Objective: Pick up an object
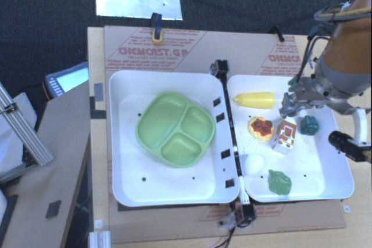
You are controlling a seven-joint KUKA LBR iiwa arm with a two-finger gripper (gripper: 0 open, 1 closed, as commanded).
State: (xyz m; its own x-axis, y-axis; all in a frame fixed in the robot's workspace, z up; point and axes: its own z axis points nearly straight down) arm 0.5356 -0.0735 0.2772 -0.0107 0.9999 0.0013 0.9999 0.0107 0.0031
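Gripper (289,106) poised over right bin (334,180); finger state cannot be told.

A small white carton (285,137) with orange-red print is seen lying tilted just below the gripper, beside a pizza-slice toy (261,128); a yellow banana (254,100) lies above it.
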